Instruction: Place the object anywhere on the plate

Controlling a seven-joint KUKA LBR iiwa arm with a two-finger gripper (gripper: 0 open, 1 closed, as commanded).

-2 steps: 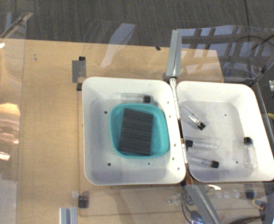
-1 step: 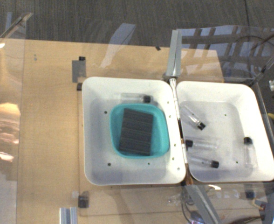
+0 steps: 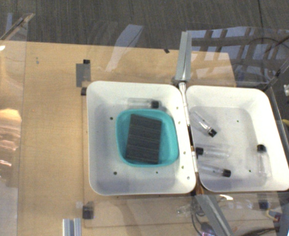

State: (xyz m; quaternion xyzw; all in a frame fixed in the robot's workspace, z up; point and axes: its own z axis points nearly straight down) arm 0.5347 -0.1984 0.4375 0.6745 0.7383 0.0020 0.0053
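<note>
Two shallow white bins, side by side on wooden counter point(image 3: 46, 132).

Item 1: teal plate point(image 3: 121, 132), rounded square, set flat near centre of left bin point(image 3: 93, 146); taken as landmark for all entries below.

Item 2: dark grey ribbed block point(image 3: 144, 139), lying flat on plate, long side running away from camera, wholly within plate's rim. Judged to be the task's object; if so, placement looks complete, with a resting pose that should not tip or slide.

Item 3: clear tube with black cap point(image 3: 143, 103), just beyond plate's far edge, off the plate, on bin floor, lying parallel to that edge.

Items 4–7: four more clear capped tubes, all well to right of plate, in right bin point(image 3: 277, 146): one slanted point(image 3: 203, 123), two level and nearer camera point(image 3: 211, 152) point(image 3: 214, 170), one farthest from plate, lying lengthwise point(image 3: 261, 160). Scattered loosely, probably spare stock for further tries.

Jaws: state cannot be told.
</note>
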